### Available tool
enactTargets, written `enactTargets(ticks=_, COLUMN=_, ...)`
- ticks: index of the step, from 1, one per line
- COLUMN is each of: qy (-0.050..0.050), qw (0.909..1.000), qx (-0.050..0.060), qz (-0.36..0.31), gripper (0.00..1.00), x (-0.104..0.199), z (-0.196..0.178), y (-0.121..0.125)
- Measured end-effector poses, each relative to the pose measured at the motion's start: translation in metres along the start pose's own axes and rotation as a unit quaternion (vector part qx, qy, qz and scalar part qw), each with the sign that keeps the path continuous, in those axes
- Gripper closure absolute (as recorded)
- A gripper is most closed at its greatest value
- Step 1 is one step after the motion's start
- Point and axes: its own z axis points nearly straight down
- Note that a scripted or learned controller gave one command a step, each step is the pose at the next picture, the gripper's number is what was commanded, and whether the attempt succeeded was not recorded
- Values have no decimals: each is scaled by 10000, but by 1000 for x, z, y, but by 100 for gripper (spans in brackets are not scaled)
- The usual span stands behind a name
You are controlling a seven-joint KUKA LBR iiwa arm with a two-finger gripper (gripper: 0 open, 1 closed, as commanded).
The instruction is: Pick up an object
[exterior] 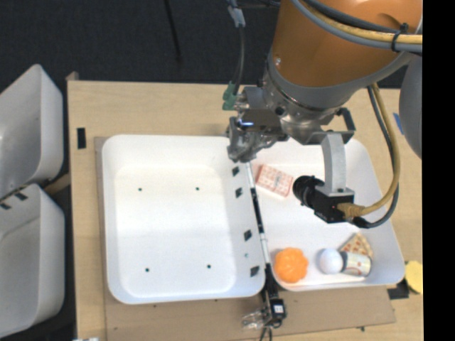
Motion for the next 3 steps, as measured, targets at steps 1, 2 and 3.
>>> enactTargets(ticks=1, qy=1, qw=10000, qx=14, qz=-21, gripper=100, x=52, z=-80, y=1)
enactTargets(ticks=2, qy=-20, qw=10000, qx=50, qz=3, gripper=100, x=85, z=-4, y=70)
enactTargets(ticks=3, qy=-27, qw=10000, qx=70, qz=14, gripper=100, x=83, z=69, y=86)
